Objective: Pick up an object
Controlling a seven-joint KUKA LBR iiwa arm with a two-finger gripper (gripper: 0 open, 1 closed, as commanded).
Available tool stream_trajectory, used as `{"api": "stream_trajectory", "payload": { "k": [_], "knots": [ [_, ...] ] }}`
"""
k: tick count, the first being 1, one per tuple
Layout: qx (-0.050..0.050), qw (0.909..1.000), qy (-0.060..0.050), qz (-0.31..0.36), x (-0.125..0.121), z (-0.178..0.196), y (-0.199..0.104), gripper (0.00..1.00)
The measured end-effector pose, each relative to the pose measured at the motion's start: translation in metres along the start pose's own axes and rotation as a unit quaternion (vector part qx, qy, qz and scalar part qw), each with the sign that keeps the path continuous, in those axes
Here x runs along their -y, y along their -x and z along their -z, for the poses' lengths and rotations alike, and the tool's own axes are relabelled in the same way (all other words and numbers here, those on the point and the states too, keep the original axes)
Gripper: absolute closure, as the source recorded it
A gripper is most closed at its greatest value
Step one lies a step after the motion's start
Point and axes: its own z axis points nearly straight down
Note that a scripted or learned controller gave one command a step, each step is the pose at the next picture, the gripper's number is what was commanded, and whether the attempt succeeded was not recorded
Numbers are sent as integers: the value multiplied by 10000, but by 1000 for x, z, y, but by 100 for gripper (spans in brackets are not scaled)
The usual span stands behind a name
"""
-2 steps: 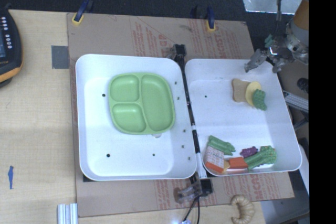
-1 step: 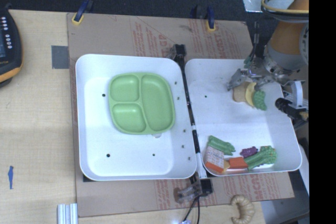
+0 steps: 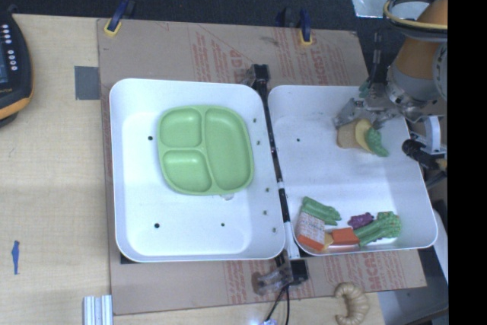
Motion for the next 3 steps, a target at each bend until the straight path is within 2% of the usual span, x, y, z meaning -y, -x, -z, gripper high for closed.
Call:
{"api": "stream_trajectory", "payload": {
  "k": [1, 2, 3],
  "knots": [
    [9, 10000, 77, 24, -3, 148, -25, 0],
    [-21, 10000, -63, -3, 78, 94, -39, 0],
    [7, 10000, 2, 28, 20, 26, -19, 0]
  ]
}}
